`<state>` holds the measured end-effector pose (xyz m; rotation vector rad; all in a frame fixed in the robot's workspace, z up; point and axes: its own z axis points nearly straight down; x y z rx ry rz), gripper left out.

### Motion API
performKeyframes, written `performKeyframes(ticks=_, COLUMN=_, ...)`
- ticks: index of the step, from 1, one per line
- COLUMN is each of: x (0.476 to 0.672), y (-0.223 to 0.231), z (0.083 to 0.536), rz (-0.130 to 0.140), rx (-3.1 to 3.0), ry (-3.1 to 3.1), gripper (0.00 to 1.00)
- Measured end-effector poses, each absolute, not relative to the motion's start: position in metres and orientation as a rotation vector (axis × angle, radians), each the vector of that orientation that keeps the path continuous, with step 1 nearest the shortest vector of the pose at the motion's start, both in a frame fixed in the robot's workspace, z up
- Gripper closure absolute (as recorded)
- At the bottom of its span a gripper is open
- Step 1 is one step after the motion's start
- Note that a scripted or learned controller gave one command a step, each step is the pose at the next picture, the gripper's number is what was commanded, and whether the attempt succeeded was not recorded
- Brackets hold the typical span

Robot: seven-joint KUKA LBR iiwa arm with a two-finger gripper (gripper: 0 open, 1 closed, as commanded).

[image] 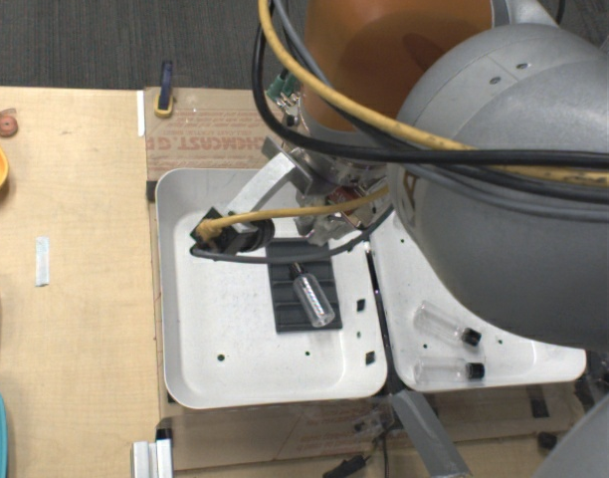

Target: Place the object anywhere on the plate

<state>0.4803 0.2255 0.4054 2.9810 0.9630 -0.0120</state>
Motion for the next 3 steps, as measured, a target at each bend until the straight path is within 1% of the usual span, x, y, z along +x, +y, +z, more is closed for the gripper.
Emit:
performKeyframes(ticks=1, x=0.4803, y=0.2255, z=0.4055, rz=-0.011, rx=2.981, ry=0.963, gripper=0.0)
performKeyframes(ticks=2, x=0.4815, y=0.224, z=0.4136, rz=-0.016, rx=2.98, ry=0.957, gripper=1.0)
performKeyframes(ticks=3, x=0.4815, y=0.224, z=0.4138, rz=-0.016, rx=2.98, ry=0.957, gripper=0.0)
